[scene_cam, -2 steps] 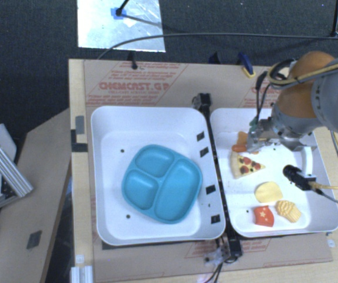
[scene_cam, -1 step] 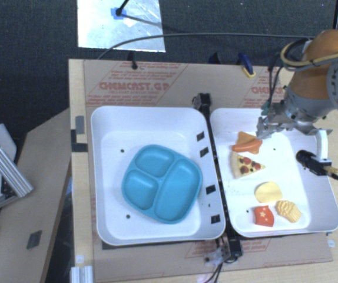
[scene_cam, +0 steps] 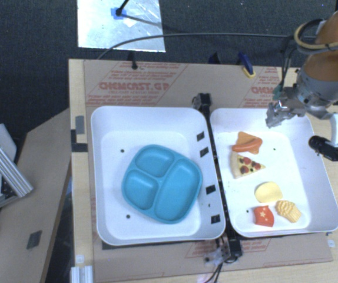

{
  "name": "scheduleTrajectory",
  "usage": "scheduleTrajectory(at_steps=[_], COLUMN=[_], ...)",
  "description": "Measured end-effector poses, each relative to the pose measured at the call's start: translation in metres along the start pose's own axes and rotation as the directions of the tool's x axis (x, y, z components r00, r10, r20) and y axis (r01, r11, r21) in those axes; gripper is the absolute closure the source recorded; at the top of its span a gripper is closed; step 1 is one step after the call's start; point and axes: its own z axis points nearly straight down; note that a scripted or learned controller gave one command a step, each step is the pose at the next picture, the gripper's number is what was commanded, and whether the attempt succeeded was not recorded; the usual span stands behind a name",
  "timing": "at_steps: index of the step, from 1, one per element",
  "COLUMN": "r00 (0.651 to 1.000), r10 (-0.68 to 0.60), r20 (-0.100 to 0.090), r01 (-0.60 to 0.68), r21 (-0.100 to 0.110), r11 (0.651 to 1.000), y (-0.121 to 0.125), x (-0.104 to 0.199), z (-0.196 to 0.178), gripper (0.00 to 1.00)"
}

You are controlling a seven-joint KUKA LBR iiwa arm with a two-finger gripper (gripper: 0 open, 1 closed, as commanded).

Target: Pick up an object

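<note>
Grey gripper (scene_cam: 273, 119) hovers upper right above hotdog (scene_cam: 247, 141); finger state unclear. Approach step; next, descend.

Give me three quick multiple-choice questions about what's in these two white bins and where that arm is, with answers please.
1. Where does the blue divided tray lie?
A. In the left bin
B. In the right bin
C. On the cardboard behind the bins

2. How many toy food pieces lie in the right bin?
A. Two
B. Five
C. Eight

3. Where is the gripper?
A. Resting on the tray
B. Above the right bin's far edge, clear of the food
C. Touching the pizza slice

Answers:
1 A: the tray sits alone in the left bin.
2 B: an orange piece, the pizza slice, a yellow round, a red piece and a ridged yellow piece.
3 B: it hangs near the rim, apart from every piece.
</note>
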Motion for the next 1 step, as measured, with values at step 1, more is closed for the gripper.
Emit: scheduleTrajectory(at_steps=[1], r00=[1.000], r10=[-0.001], r20=[-0.001], r01=[0.001], r21=[0.002], r11=[1.000], y=[0.0018], x=[-0.0002], z=[-0.0354], gripper=[1.00])
